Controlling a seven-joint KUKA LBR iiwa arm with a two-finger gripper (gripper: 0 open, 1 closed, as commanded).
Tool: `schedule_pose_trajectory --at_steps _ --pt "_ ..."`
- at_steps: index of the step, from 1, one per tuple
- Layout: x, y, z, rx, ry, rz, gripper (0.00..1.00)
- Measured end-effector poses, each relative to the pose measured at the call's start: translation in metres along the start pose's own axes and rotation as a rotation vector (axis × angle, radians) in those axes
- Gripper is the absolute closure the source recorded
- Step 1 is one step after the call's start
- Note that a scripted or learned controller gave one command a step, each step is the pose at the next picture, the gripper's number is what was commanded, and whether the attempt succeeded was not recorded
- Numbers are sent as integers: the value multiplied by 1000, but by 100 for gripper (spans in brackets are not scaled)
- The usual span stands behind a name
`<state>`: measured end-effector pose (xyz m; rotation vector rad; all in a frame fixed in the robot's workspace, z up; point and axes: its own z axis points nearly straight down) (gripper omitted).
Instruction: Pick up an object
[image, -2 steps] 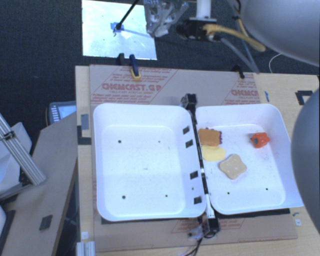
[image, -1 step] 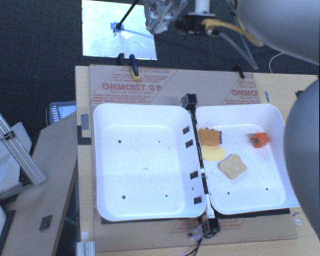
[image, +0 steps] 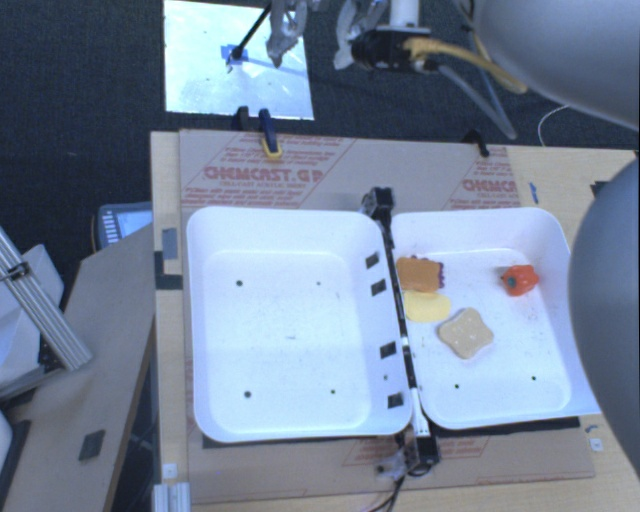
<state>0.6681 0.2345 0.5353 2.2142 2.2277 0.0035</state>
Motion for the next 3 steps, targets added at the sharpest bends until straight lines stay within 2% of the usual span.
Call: schedule_pose_trajectory --at_steps 1,2,3 --pt "1 0 -12 -3 1 -4 100" --pt "1 0 -11 -2 1 -5 0" --pt "1 0 -23 -5 3 -9 100"
